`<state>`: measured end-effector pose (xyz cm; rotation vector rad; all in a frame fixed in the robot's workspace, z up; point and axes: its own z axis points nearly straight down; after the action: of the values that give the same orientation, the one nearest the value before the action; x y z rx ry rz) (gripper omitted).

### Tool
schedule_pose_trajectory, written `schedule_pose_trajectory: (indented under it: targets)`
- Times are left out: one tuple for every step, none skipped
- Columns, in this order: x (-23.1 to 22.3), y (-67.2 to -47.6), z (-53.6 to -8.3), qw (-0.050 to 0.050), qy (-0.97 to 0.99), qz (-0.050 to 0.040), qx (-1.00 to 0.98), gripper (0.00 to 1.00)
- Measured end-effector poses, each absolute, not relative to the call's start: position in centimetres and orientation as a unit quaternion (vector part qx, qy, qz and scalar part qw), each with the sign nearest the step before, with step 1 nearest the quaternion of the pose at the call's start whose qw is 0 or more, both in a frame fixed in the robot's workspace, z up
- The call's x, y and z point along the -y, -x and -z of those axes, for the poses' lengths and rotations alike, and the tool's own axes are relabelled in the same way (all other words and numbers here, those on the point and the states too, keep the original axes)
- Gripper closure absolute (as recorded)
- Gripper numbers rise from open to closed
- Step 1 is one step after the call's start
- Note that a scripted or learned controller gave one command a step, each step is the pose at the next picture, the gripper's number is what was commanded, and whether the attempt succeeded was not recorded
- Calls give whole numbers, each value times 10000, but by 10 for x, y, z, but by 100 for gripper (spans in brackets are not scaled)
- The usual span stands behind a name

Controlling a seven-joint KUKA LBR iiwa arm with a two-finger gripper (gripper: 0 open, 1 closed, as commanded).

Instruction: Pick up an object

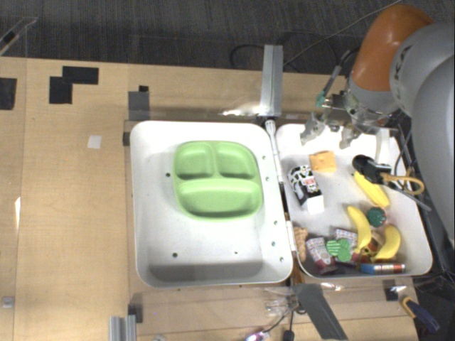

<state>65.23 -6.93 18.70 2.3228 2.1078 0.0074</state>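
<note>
Camera view: the gripper [328, 135] hangs at abt 1 o'clock, over the top of the right bin [426, 258]. Its two fingers are apart w/ nothing between them. An orange block [323, 162] lies just below it, toward 6 o'clock, not touching. A black-and-white toy [304, 181] sits at the block's 8 o'clock. Yellow bananas [370, 229] & small bits pile at 4 o'clock. The left bin [153, 261] holds a green tray [215, 177] near the middle.

We see a matt green plastic tray [217, 178] in a smooth white bin [149, 254] on the wood-grain bench [64, 212].
</note>
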Motion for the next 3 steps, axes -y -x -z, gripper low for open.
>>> schedule_pose_trajectory:
  targets:
    - [85, -626, -89, 37, -7549, -38, -6558, 0]
    - [90, -553, -90, 37, -7906, -53, -6123, 0]
    - [96, -493, -91, 80, -7250, -73, -6887, 0]
